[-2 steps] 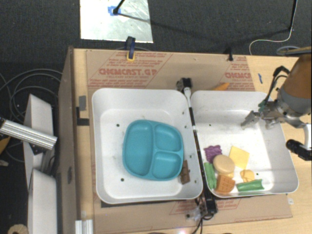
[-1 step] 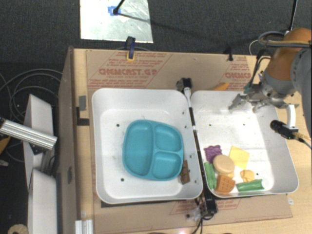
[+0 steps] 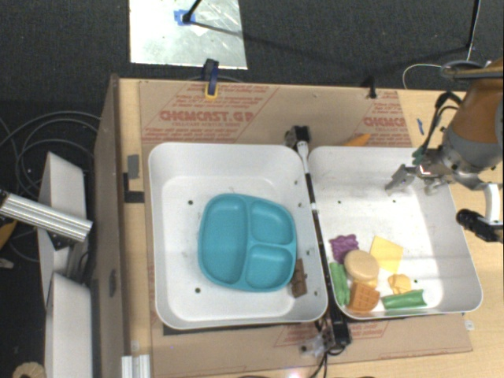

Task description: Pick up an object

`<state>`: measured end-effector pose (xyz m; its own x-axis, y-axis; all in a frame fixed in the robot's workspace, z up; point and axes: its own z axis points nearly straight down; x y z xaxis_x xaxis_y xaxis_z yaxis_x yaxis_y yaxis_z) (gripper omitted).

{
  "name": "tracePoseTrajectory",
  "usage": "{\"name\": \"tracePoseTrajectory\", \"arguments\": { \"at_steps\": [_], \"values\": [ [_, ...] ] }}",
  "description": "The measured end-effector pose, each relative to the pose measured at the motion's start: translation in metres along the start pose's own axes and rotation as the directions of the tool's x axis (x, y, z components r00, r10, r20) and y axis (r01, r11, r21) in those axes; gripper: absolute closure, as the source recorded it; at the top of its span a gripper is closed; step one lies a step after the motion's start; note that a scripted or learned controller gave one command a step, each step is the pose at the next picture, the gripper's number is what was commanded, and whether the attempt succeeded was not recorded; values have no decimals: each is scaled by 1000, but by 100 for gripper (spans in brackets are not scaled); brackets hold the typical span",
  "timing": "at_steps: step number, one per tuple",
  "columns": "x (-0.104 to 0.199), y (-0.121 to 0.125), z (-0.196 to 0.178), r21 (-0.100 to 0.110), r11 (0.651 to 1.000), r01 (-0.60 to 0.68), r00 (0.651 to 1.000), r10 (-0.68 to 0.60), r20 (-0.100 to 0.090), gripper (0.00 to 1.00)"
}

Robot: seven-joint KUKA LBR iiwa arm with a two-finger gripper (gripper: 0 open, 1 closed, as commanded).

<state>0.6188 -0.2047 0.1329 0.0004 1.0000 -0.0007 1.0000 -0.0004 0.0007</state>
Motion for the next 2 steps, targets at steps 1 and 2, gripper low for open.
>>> {"name": "tracePoseTrajectory", "arguments": {
  "at_steps": [1,2],
  "values": [
    [14,53,48,-7,1000,7,1000,-7,0,0],
    [-3,-81,-11,8,1000,-4,1000,4,-4,0]
  ]
}}
